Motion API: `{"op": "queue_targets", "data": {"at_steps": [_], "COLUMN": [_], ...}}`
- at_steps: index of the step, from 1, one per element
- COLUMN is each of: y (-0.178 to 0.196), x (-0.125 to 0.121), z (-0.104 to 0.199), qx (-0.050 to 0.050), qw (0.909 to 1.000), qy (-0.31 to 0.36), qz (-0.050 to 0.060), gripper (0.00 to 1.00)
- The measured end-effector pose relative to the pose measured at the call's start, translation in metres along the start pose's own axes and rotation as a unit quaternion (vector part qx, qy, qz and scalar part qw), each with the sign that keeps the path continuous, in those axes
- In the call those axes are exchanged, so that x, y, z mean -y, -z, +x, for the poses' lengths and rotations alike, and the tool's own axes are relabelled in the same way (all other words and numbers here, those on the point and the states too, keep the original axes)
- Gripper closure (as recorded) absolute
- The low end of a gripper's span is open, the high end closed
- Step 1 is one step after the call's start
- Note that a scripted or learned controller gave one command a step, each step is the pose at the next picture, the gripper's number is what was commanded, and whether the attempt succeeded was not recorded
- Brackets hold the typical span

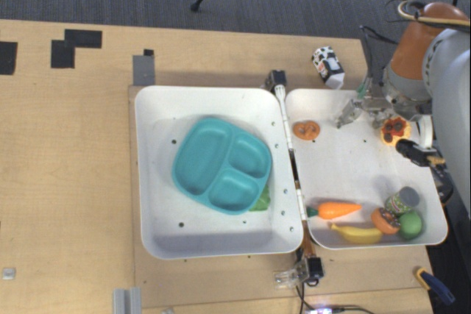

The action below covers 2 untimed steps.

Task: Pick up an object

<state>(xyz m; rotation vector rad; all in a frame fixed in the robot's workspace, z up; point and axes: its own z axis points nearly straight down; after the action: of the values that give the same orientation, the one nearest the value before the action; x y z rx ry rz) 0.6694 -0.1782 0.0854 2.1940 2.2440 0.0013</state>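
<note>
My gripper (353, 112) hangs over the far right part of the right bin (331, 173), its fingers apart with nothing between them. An orange round piece (306, 130) lies on the bin floor just left of it. A small orange and dark item (394, 129) sits close to the right of the gripper by the bin's right wall. Along the near side lie a carrot (338, 210), a banana (359, 234), a green apple (411, 225), a grey-topped can (402, 200) and an orange-red piece (384, 220).
The left bin (158, 232) holds a teal divided plate (223, 164) with a green item (259, 202) poking out beneath its near right edge. A black-and-white box (327, 66) stands on the bench behind the right bin. The arm (441, 62) fills the right side.
</note>
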Motion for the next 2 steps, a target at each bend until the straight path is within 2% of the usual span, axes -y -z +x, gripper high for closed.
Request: {"op": "queue_targets", "data": {"at_steps": [1,2], "y": [0.001,0.011], "x": [0.021,0.055], "z": [-0.023,-0.024], "qx": [-0.004,-0.003], "qw": [0.9999,1.0], "qy": [0.013,-0.005], "qz": [-0.001,0.001], "gripper": [0.0,0.0]}}
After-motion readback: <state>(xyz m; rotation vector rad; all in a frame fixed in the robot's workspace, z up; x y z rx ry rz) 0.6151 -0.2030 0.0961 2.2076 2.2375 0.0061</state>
